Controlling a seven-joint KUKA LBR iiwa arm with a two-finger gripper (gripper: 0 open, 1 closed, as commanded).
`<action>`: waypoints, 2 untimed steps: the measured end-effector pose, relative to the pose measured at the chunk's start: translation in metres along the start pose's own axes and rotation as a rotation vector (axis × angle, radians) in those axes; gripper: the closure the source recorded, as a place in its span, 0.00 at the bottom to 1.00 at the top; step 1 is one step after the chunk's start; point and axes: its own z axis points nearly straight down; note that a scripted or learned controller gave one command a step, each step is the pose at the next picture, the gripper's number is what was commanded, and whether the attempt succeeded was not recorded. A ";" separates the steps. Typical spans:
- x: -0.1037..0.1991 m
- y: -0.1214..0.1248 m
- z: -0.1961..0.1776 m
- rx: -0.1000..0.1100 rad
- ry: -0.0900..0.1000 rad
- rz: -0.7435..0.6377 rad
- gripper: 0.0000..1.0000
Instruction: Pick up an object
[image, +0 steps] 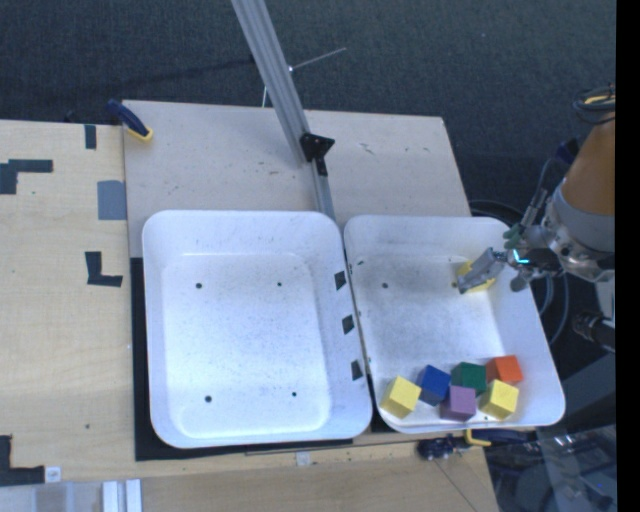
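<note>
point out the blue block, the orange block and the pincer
blue block (434, 382), camera view, on its top face
orange block (507, 369), camera view, on its top face
pincer (480, 274), camera view, midway between its fingertips, over the right bin

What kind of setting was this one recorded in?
Likely a robotics lab grasping bench: two shallow white plastic bins on a wooden benchtop, small coloured blocks, and a grey-and-orange robot arm.

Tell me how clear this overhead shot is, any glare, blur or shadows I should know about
Camera view: soft and low in detail overall; the left bin is brightly lit, with glare washing out its floor; the blocks in the right bin cast only faint shadows; the gripper looks smeared, and a yellow thing by it is too blurred to identify.
</note>
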 end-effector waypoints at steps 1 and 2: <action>0.000 0.001 -0.002 -0.005 -0.001 -0.001 0.00; 0.002 0.008 0.059 0.001 -0.001 -0.001 0.00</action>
